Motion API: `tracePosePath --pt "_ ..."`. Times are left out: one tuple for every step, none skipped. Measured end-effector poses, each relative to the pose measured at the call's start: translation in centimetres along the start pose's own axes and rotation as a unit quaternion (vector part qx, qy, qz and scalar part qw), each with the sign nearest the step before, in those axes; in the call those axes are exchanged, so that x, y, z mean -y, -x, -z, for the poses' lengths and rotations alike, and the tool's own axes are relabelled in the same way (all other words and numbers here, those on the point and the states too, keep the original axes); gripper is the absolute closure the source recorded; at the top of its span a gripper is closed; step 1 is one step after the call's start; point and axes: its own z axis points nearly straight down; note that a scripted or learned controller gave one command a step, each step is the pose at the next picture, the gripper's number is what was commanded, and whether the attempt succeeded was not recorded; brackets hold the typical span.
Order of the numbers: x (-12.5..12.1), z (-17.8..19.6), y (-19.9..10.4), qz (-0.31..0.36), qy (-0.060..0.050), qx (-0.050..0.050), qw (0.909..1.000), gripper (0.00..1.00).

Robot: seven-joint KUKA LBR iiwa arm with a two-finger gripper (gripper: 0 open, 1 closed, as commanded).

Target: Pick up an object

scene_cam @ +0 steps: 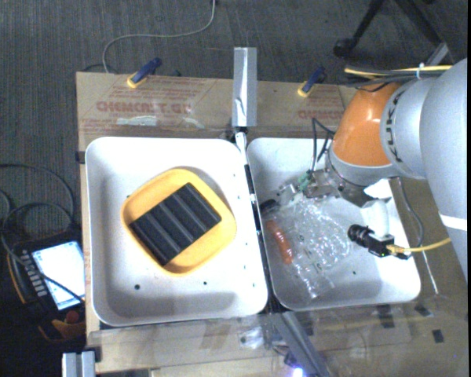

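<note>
A yellow tray-like object with a black ribbed top lies tilted in the left bin. In the right bin a crumpled clear plastic bag lies in the middle, and an orange item rests at its left edge by the bin wall. A small green-and-dark piece shows just above the bag. My gripper is down over the upper part of the right bin, right above the plastic bag, with the wrist covering its fingers.
The grey arm with the orange band spans the right bin's upper right. A black connector with a yellow cable hangs over the bin's right side. A metal post stands behind the divider between the bins.
</note>
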Motion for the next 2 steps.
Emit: tracePosePath --pt "-0.2 1.0 -0.1 0.001 0.002 -0.001 1.0000 1.00" --pt "-8.2 9.1 -2.8 0.107 -0.008 -0.003 0.9942 1.00"
